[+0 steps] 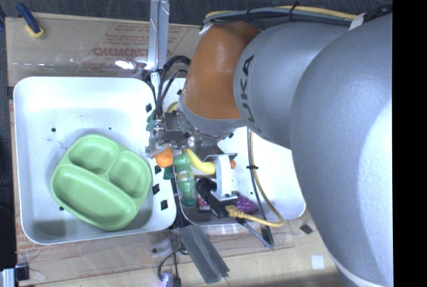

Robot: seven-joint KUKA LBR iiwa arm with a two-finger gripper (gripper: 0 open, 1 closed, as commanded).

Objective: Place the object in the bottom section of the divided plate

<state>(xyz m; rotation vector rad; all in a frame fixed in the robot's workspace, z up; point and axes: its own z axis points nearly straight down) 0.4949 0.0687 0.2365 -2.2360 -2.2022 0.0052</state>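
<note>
A light green divided plate [100,180] lies in the left bin [40,105], with two small sections at its upper right and one large section at its lower left; all look bare. My gripper [162,139] hangs below the orange wrist band, over the wall between the two bins at the left side of the right bin. Just under it lie a small orange object [163,159], a green bottle [184,180] and a yellow banana-like piece [201,163]. Whether any of them is held is hidden by the wrist.
The big grey arm [313,125] covers most of the right bin [290,202]. A purple object [244,204] and a yellow cable [257,215] lie near that bin's lower edge. A metal post [159,32] stands behind the bins.
</note>
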